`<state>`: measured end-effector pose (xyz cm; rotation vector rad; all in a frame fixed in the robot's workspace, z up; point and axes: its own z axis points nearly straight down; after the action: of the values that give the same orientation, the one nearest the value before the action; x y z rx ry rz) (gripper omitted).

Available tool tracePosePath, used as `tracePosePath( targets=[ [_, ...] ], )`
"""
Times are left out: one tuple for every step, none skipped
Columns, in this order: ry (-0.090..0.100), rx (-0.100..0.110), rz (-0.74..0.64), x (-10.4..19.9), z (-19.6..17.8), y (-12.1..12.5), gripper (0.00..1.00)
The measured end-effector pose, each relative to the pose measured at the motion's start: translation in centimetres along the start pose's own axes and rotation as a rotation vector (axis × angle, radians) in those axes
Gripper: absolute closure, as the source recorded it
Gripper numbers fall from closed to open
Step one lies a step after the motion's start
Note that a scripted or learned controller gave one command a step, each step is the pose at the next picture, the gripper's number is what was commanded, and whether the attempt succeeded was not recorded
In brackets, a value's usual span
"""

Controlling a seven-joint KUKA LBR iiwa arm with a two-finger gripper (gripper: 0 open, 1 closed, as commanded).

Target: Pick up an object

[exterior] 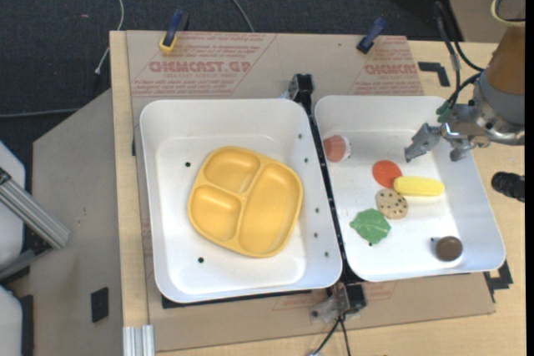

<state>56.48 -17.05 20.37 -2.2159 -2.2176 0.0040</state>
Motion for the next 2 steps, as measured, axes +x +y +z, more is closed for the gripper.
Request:
tracePosePath(
  targets=[
    [-0.001, -0.003, 0.0, 0.4, 4.3, -0.5, 0.0],
    [0.0, -0.001, 0.0, 0.5, 8.9, 0.3, 0.0]
  ],
)
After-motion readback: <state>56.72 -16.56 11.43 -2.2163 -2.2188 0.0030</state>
